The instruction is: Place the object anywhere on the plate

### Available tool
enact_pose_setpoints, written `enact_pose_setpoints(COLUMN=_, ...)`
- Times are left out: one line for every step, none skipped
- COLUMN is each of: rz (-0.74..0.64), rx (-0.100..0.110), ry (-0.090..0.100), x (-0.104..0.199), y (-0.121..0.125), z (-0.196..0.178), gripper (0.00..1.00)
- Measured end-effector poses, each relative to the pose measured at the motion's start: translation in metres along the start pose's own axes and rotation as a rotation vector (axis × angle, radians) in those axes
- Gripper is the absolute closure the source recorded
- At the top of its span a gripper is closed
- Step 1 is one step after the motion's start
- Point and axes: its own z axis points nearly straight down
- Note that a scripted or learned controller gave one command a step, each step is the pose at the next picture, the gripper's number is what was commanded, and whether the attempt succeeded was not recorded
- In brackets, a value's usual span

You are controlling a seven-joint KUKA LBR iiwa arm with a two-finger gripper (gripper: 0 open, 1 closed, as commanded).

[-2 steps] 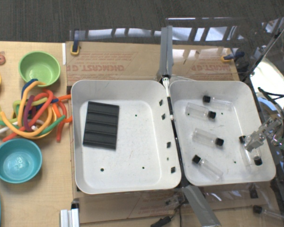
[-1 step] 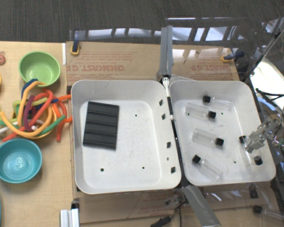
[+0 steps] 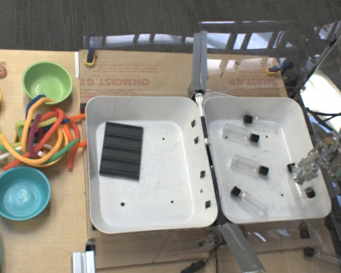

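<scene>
Camera view puts two white bins in front of you: the left bin (image 3: 96,209) carries a black ribbed plate (image 3: 121,150) lying flat in its left half, and the right bin (image 3: 221,206) holds several clear vials with black caps. You can pick out one vial near the top (image 3: 260,121), one just below it (image 3: 242,133), one at mid-bin (image 3: 249,165), one toward the front left (image 3: 248,200), and one at the right wall (image 3: 301,187), directly under the gripper (image 3: 305,169). The gripper sits low over that right-hand vial, close to the bin's right wall, and its pale, glassy fingers blur into the vial and the bin floor, so you cannot tell how wide the claw stands or whether it has anything in it. Between the vials and the plate you have the two bins' adjoining walls and the grey divider bar (image 3: 200,61) behind them. Off to your left, well apart from the bins, lie a green bowl (image 3: 47,82), a teal bowl (image 3: 20,192) and a tangle of coloured cords (image 3: 42,136).
</scene>
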Motion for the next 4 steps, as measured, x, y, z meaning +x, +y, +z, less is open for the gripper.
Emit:
enact_pose_setpoints(rz=-0.126, rx=-0.001, ry=-0.001, x=-0.007, y=0.005, z=0.005, gripper=1.0)
enact_pose_setpoints(rz=-0.26, rx=-0.001, ry=0.002, x=0.0, y=0.0, z=0.004, gripper=1.0)
enact_pose_setpoints(rz=-0.313, rx=-0.001, ry=0.001, x=-0.002, y=0.002, z=-0.001, gripper=1.0)
enact_pose_setpoints(rz=-0.415, rx=-0.001, ry=0.0, x=-0.023, y=0.015, z=0.0, gripper=1.0)
